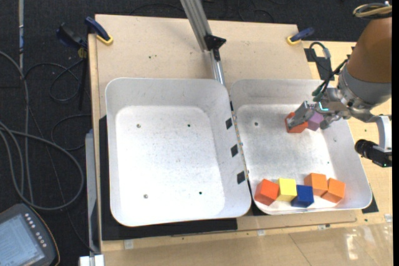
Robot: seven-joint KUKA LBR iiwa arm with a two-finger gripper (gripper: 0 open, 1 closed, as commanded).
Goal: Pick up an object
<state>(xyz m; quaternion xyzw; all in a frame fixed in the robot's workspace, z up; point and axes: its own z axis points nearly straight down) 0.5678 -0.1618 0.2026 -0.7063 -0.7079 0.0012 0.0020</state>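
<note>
The grey arm with its orange band reaches in from the right, and its two-finger tool sits low over the upper part of the right-hand shallow white plastic bin. At the tip of the tool an orange-red block shows against the fingers, with a small purple block just beside it on the wrist side. Whether the fingers are closed on the orange-red block or merely resting against it cannot be told from this angle, and how far apart they stand is equally unclear.

Along the near edge of the same bin lies a row of loose blocks: an orange cube at the left end, a yellow cube touching it, a blue cube just in front of the yellow one, and two more orange blocks, one beside the other, at the right end.

The left-hand shallow white plastic bin lies alongside, its edge touching the right bin. Both bins rest on the pale wooden bench, which has blue-and-yellow clamps at its far corners.
</note>
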